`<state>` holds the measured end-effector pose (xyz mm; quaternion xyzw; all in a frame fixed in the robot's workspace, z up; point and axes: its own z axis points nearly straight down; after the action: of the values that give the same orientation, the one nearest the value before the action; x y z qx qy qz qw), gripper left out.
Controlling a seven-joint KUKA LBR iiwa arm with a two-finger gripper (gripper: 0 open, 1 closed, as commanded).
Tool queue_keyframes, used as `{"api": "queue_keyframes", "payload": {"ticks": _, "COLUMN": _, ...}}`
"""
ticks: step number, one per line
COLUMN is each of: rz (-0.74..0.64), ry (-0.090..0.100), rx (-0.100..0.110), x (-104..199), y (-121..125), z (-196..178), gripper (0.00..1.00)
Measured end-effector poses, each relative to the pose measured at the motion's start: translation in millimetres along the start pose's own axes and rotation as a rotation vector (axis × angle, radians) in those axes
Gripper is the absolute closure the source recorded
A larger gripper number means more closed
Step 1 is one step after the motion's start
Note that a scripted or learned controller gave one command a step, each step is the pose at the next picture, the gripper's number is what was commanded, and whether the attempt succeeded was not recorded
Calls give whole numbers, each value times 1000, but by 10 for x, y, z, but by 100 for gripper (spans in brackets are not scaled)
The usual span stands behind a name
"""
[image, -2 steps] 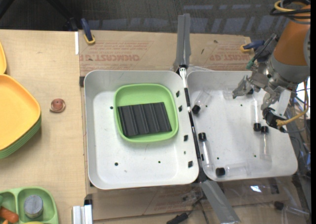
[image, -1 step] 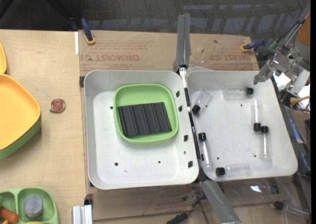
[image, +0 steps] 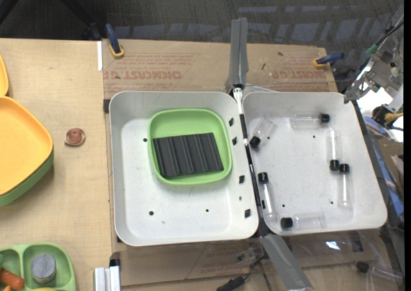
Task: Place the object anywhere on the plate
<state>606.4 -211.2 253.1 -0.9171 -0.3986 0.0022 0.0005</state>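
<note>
Bench (image: 58, 71) with two white bins, side by side.

The left bin (image: 128, 206) and right bin (image: 308, 155) sit touching on a sheet of brown cardboard (image: 192, 65) — clamps (image: 114, 44) pin its far corners. Left of the bins on the bare wood lie a stack of yellow plates (image: 22, 148), a small red knob (image: 75, 135) and, at the near corner, a green tray (image: 38, 270).

A dark ribbed object (image: 187, 155) lies flat on the green plate (image: 157, 128) in the left bin (image: 128, 212). Clear black-capped tubes (image: 332, 149) lie scattered in the right bin (image: 302, 184).
</note>
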Motion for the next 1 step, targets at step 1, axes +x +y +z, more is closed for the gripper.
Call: {"api": "queue_keyframes", "payload": {"ticks": 1, "rz": 85, "ry": 0, "rx": 0, "x": -121, "y": -101, "z": -318, "gripper": 0}}
